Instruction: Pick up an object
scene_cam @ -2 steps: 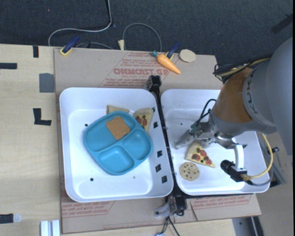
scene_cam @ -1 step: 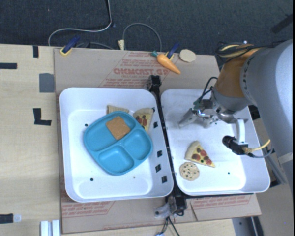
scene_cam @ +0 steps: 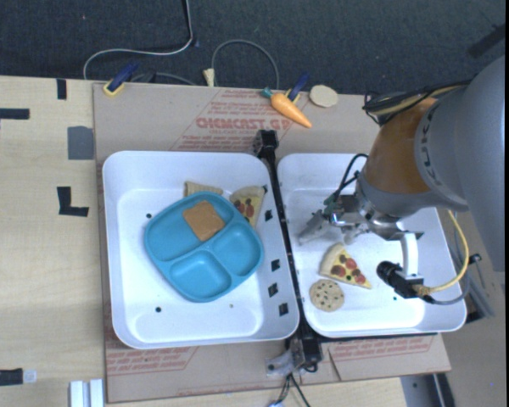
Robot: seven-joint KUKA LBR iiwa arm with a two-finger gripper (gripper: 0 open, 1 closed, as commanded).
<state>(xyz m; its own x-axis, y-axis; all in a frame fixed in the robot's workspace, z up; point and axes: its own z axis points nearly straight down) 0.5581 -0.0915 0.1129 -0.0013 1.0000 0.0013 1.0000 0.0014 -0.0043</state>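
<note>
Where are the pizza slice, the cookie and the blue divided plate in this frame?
pizza slice [scene_cam: 346, 266], camera view, right bin, on the topped middle of the slice.
cookie [scene_cam: 327, 295], camera view, right bin, on the centre of its face.
blue divided plate [scene_cam: 223, 254], camera view, left bin, on a bare lower compartment.

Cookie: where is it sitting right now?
The cookie lies in the right bin, near its front-left corner, just below and left of the pizza slice and close to the divider between bins.
</note>
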